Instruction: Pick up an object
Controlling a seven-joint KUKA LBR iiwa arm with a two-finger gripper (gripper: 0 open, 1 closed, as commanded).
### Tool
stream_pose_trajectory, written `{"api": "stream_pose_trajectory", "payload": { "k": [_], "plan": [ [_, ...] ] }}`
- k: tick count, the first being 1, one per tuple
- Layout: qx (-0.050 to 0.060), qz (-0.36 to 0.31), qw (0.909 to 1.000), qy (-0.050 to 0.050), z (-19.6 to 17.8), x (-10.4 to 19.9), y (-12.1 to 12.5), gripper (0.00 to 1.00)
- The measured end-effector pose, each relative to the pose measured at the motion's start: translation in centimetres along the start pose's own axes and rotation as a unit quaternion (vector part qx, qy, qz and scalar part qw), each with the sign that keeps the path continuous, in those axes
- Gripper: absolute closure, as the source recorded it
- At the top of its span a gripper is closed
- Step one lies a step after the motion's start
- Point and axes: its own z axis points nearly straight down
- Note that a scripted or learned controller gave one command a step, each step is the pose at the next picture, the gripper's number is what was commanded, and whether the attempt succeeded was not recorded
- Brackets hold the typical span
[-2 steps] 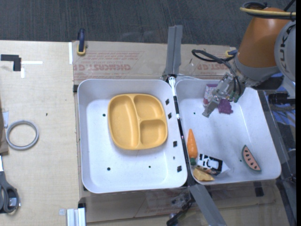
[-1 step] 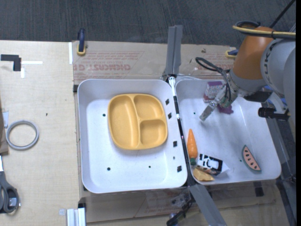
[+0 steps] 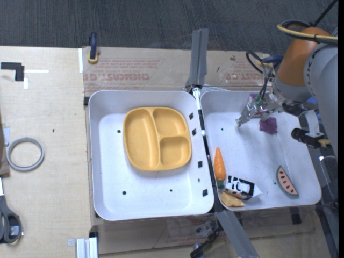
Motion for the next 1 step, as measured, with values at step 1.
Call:
{"api": "stream_pose_trajectory", "payload": {
  "k": [1],
  "plan": [
    [-0.001,-0.204,0.979,0.001,-0.13,-4.85,-3.4,0.0]
  ]
}}
